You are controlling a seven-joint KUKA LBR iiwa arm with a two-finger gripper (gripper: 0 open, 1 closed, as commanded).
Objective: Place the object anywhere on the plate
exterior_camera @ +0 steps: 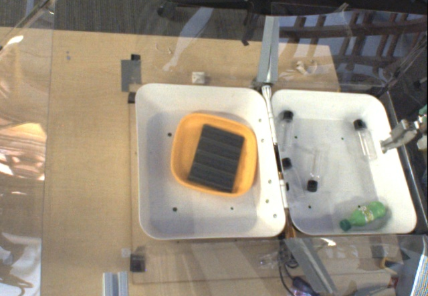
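Where the right edge of the frame cuts across the right-hand bin, the end effector point(403, 134) pokes in at mid-height: a pale, thin shape just over that bin's rim. Cannot tell how it is set, nor whether it has hold of anything; too little of it is in frame.

Right bin point(394, 154), white and shallow: a green bottle point(364, 216) lies on its side in the lower right corner, cap end toward the lower left. Several clear vials with black caps are scattered across the floor, one near the upper right corner point(362, 134), one near the upper left point(286, 121), others toward the lower left point(311, 174).

Left bin point(150, 174), touching the right bin along the centre divider: an orange plate point(180, 154), squarish with rounded corners, sits at its middle. On the plate lies a dark grey ribbed block point(216, 158), tilted slightly clockwise and well within the rim.

Wooden desk point(73, 154) surrounds both bins. A small pale cube point(198, 77) rests on it just above the left bin.
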